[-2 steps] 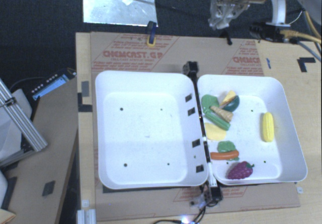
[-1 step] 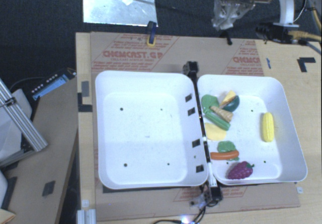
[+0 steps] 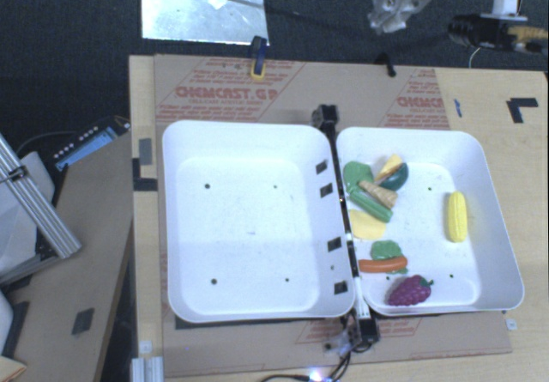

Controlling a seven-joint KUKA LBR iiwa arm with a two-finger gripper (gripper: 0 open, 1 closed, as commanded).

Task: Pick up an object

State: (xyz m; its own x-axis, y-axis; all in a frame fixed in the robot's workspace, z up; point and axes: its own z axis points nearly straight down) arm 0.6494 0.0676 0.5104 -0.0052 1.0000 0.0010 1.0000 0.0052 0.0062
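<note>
White plastic forms both bins: the left bin (image 3: 249, 226) lies bare, and the right bin (image 3: 493, 226) carries every candidate object. Reading across the right bin from its left wall: a cluster of green and yellow pieces (image 3: 373, 191) lies in a touching pile, with a sausage (image 3: 382, 265) and grapes (image 3: 409, 290) nearer the front edge; the corn (image 3: 456, 216) lies alone towards the right wall, well apart from the rest, its long axis running front to back. Above the bench's far edge hangs the gripper (image 3: 393, 7), outside both bins, roughly in line with the cluster; all objects lie nearer the camera and lower than it. Nothing is seen between its fingers; how far they are parted cannot be told, since the tool is blurred and partly cut off at the top edge. Individual pieces in the cluster overlap and are hard to separate. Judgement: the corn offers the clearest approach, jaws closing across its short width
</note>
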